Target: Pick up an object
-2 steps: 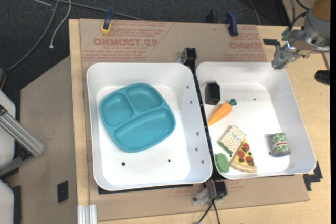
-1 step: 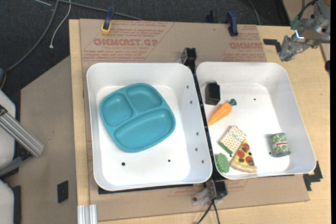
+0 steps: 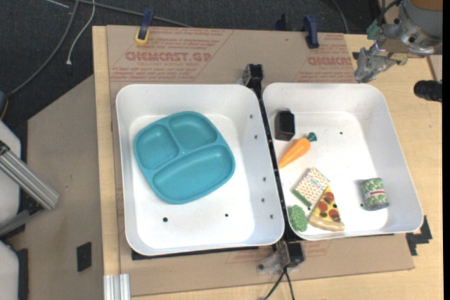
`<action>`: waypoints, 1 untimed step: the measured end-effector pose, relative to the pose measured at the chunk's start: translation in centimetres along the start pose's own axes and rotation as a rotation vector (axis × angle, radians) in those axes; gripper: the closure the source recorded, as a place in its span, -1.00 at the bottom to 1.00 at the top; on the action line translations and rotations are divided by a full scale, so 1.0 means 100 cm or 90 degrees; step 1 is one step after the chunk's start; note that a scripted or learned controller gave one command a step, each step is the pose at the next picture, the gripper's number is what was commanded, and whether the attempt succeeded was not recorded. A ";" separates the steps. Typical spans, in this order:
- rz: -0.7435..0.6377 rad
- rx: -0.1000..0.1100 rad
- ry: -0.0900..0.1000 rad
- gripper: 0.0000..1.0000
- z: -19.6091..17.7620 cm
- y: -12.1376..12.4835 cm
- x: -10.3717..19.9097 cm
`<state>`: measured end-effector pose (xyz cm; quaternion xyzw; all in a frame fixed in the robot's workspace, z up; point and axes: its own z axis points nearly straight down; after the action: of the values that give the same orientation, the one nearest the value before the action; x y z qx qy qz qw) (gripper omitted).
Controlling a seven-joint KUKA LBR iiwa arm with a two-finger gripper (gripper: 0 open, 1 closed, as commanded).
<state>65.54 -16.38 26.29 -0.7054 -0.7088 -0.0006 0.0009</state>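
Observation:
The right bin [image 3: 394,151] holds several small items. A black block [image 3: 284,124] sits near its left wall, with an orange toy carrot [image 3: 294,151] just below it. A checkered cracker-like piece [image 3: 311,186], a pizza slice [image 3: 326,211] and a green leafy piece [image 3: 298,218] lie together at the front left. A small green can [image 3: 375,193] lies on its side at the front right. My gripper [image 3: 367,70] hangs over the cardboard just beyond the right bin's far right corner, apart from all the items.
The left bin [image 3: 133,109] holds a blue divided plate [image 3: 184,157]. Two blue clamps [image 3: 145,24] [image 3: 310,30] pin the cardboard sheet at the back. A black divider clip [image 3: 252,74] sits between the bins. Cables run across the dark floor behind.

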 end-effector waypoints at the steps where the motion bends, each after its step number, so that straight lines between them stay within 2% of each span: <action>1: -0.001 0.001 0.000 1.00 -0.003 -0.007 0.051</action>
<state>64.81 -11.33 26.65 -0.7051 -0.7091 -0.0005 0.0014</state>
